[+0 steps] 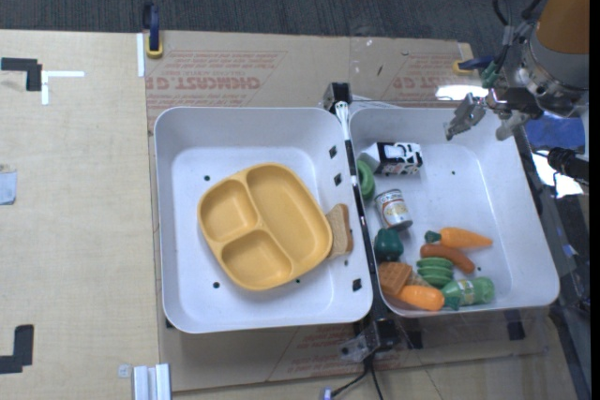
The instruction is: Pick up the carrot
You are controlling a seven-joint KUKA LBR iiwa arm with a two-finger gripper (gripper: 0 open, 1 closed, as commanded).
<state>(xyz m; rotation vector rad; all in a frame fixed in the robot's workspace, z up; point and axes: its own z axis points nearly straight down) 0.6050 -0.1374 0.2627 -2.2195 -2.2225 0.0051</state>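
Observation:
The carrot, orange with a small green top, lies on its side in the lower right part of the right bin. My gripper hovers above that bin's back right corner, well beyond the carrot and apart from it. Its two fingers are spread open with nothing between them.
Close around the carrot lie another orange piece, green vegetables, a waffle, a dark green fruit and a small can. A black-and-white carton sits further back. The left bin holds a yellow divided plate and a toast slice.

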